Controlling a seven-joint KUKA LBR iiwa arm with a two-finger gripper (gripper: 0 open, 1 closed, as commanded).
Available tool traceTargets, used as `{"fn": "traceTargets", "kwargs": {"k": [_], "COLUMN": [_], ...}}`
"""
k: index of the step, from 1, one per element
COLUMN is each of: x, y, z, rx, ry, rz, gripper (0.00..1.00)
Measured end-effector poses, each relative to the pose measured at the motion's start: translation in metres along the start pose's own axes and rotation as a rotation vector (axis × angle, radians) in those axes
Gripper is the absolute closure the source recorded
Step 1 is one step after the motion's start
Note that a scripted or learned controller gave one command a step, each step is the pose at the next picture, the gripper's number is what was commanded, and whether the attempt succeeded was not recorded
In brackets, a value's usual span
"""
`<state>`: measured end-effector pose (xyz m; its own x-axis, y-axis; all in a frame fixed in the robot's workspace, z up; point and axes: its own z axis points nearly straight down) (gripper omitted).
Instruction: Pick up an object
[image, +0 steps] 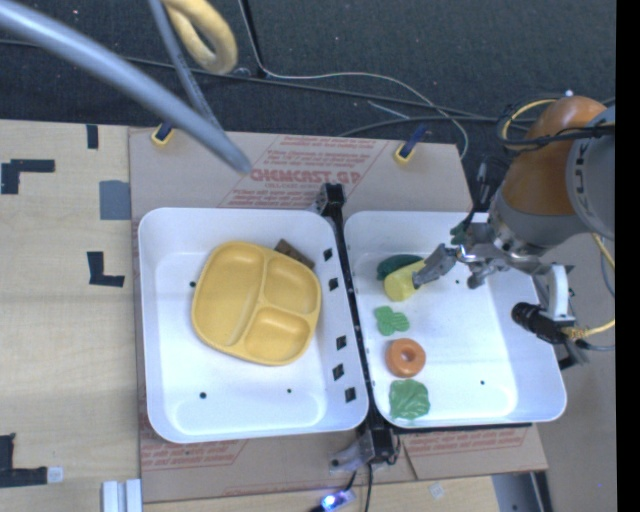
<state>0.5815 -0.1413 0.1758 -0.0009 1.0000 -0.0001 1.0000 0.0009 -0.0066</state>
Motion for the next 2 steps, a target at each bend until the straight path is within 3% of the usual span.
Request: {"fn": "traceTargets", "kwargs": {"k": [2], "x": [0.009], "y": [-0.005], "z": [0.092], "rx": [-0.007], "ry": [-0.002], "rz": [0.0], "gripper": [0.0]}}
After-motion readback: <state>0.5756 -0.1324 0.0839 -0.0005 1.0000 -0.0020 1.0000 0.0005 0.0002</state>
